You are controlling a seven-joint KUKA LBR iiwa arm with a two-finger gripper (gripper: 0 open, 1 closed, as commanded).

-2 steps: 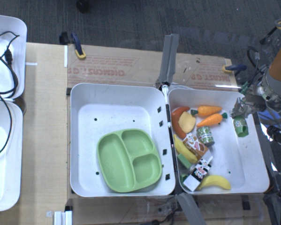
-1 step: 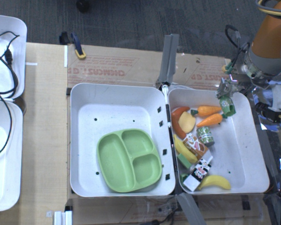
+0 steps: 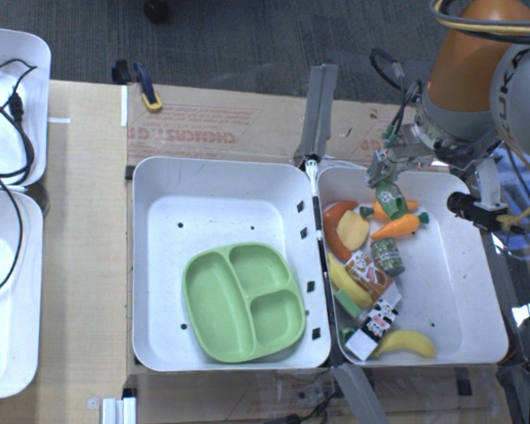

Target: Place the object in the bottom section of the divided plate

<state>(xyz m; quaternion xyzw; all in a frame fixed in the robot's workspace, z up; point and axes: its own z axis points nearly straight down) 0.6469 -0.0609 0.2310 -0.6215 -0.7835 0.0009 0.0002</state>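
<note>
The grey two-finger gripper [image 3: 384,179] hovers over the green can [image 3: 389,201], grip state unreadable; next: grasp, carry to the green divided plate [image 3: 243,300].

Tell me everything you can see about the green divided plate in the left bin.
The light green divided plate looks like smooth matte plastic, a rounded square with raised ridges that split it into three sections: one long section on its left side and two smaller ones on its right. It lies flat and turned at an angle on the floor of the left white bin, towards the bin's near edge. All three sections hold nothing.
</note>
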